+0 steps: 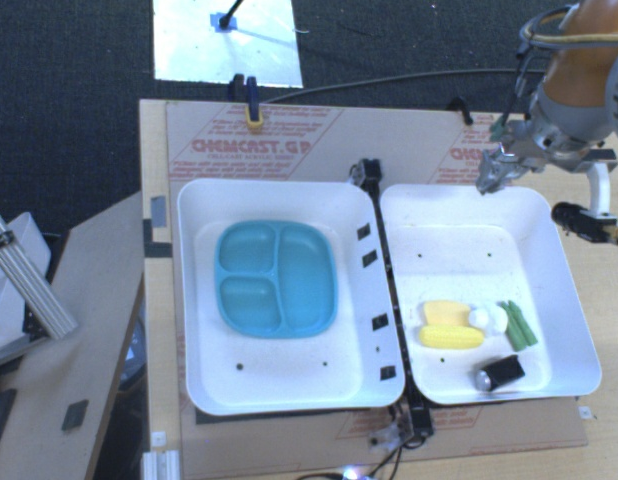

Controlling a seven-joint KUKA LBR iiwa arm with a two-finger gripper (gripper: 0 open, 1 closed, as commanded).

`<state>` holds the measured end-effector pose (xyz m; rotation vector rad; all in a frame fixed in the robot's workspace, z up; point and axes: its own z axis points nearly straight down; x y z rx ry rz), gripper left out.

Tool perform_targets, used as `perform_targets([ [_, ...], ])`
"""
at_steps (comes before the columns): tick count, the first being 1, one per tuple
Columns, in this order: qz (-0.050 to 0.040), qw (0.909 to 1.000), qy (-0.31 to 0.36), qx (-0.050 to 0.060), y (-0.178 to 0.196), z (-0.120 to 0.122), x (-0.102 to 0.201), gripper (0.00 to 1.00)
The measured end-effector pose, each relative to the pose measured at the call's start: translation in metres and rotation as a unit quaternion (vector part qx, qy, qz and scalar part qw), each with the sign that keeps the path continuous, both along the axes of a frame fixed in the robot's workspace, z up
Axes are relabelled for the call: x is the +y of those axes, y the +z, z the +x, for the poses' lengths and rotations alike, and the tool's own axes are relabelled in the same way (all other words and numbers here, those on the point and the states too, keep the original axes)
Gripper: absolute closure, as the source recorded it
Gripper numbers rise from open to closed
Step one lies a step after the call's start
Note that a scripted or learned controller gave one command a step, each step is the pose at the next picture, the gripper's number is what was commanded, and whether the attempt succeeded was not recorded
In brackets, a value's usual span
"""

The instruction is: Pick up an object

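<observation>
The likeliest thing to pick is the yellow banana point(451, 337), lying in the near part of the right bin point(564, 258) with its long axis running left to right across the view, roughly parallel to the bin's near rim. Touching its far side is a yellow block point(445, 313); just beside that, to the right, sit a small white piece point(480, 317) and green bean pods point(518, 324), whose long axis slants toward the near right corner. A dark cylinder point(502, 372) lies nearer the rim, just apart from the banana. The crowding is the main risk: a descent onto the banana could catch the block too, or nudge the cluster so the grasp closes on nothing; closing along the banana's length instead of across it would likely slip. The gripper point(492, 176) hovers over the bin's far rim, well apart from the cluster, and I cannot tell how its fingers stand. The left bin point(204, 368) holds a blue divided plate point(276, 277). Both bins rest on the table point(99, 298).
</observation>
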<state>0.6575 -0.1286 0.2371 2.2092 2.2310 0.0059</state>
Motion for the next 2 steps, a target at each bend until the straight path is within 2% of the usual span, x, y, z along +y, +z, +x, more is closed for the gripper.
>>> perform_targets([
  [2, 0.0005, 1.0000, 0.000, 0.001, 0.009, 0.009, 0.117, 1.00],
])
